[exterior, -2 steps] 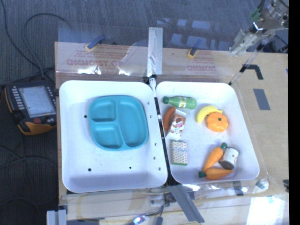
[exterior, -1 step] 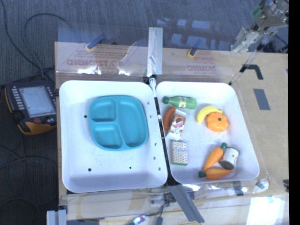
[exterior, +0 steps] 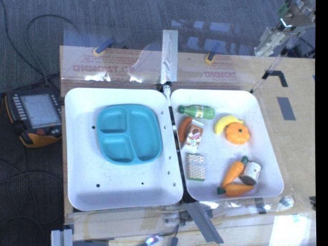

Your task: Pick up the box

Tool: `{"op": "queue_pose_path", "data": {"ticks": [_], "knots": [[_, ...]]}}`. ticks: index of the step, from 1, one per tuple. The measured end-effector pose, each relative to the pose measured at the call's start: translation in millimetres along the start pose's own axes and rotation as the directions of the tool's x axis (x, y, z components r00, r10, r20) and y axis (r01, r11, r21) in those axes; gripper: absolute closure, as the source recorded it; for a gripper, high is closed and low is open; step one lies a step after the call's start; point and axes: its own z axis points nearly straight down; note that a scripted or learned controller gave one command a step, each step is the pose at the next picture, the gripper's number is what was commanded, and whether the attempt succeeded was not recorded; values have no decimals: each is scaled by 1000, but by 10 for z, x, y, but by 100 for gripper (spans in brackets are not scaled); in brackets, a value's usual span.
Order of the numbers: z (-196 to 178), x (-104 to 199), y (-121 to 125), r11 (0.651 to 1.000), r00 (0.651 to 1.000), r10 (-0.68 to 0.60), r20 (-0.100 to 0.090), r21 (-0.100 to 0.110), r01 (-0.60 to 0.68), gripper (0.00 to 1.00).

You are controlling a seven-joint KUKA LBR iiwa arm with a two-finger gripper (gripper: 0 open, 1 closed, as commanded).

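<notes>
Two shallow white bins are sitting side by side on the bench. The left bin (exterior: 77, 188) is holding a blue divided tray (exterior: 129, 133) near its centre. The right bin (exterior: 266, 152) is holding the box (exterior: 196, 167), a small patterned carton lying flat toward the bin's 7 o'clock, close to the wall shared with the left bin. Just above the box, a white pouch (exterior: 193, 138) is resting against a sausage (exterior: 183, 128). A green bottle (exterior: 197, 111) is lying at 11 o'clock. A banana (exterior: 225, 122) is touching an orange (exterior: 238, 134) at roughly 2 o'clock. Two carrots (exterior: 233, 172) and a small can (exterior: 250, 172) are lying together at 5 o'clock. The gripper (exterior: 297, 9) is hanging at the view's 1 o'clock corner, well apart from both bins; its opening cannot be told, and no object is seen in it.
</notes>
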Motion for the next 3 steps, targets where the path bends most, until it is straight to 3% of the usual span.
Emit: {"op": "queue_pose_path", "data": {"ticks": [1, 3], "knots": [[144, 450, -17, 997, 997, 72, -12, -4, -73, 100], [137, 681, 344, 995, 995, 97, -9, -5, -97, 100]]}}
